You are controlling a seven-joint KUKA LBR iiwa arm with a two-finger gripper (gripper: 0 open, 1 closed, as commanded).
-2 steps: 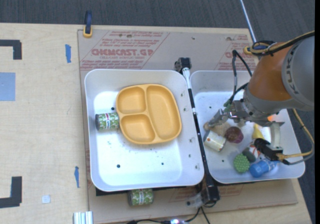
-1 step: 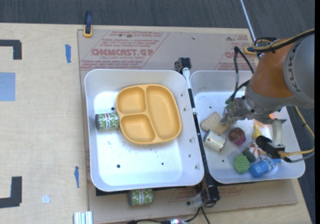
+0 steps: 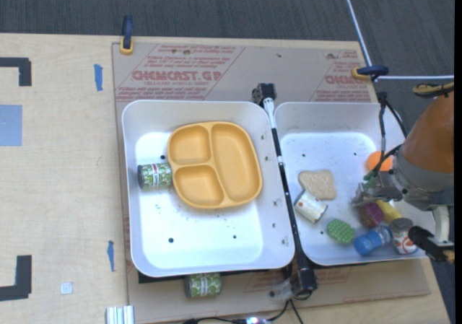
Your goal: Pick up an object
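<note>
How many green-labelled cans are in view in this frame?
2. One green can lies on its side in the left bin, touching the yellow plate. The other can lies outside, below that bin's front edge.

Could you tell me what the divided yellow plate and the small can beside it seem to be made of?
The divided yellow plate looks like matte moulded plastic: uniform colour, soft rounded ridges. The small can appears to be metal with a green printed label, though that is less certain.

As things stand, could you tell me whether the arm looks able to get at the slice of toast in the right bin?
Probably yes. The toast lies flat on open bin floor, with nothing on top of it, and the gripper hangs just to its right over the pile of small toys. Only the white cup touches its lower edge.
</note>
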